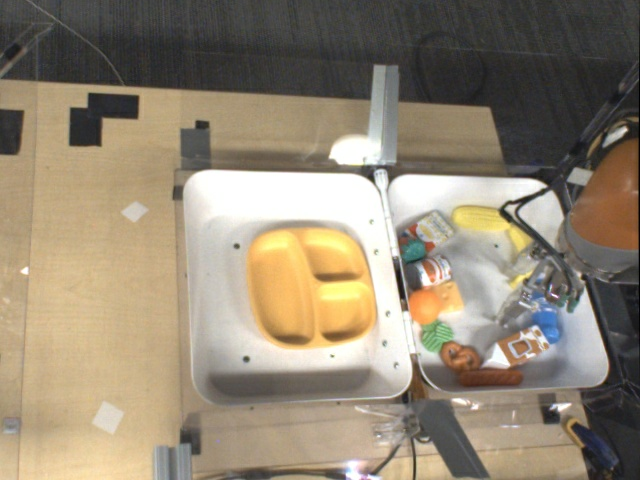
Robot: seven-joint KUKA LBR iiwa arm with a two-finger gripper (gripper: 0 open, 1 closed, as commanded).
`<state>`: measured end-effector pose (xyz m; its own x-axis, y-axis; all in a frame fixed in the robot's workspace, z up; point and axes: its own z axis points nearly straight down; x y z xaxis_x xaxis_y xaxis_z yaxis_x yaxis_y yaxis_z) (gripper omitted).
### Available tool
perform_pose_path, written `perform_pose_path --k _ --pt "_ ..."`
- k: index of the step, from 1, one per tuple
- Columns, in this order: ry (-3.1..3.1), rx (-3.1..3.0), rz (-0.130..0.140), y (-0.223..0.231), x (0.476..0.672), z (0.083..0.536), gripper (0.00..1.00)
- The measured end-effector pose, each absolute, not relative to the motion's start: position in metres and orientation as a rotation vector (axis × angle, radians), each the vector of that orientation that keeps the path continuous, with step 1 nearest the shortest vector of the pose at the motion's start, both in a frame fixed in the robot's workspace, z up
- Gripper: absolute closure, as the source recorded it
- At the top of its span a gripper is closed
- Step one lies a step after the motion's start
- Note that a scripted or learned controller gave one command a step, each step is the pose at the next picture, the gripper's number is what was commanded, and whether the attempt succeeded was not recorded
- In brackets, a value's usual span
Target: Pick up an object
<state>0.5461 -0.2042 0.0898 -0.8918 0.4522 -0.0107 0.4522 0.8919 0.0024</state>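
A wooden tabletop [90, 298] is shown bearing two white bins side by side. The left bin [215, 268] holds a yellow divided tray [310, 285]. The right bin [590, 353] holds small items: a banana [482, 219], a red-and-white can [431, 270], an orange ball [426, 306], a green piece [435, 336], a sausage [490, 376] and a blue-and-orange carton [530, 340]. The pincer [535, 293] is lowered just above the carton, at the bin's right side; whether it is spread or closed cannot be told, and nothing is seen gripped in it.
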Motion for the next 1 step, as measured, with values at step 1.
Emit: perform_pose_path --k 1 --pt "2.97 0.981 0.002 -0.2048 0.6029 0.0889 0.0"
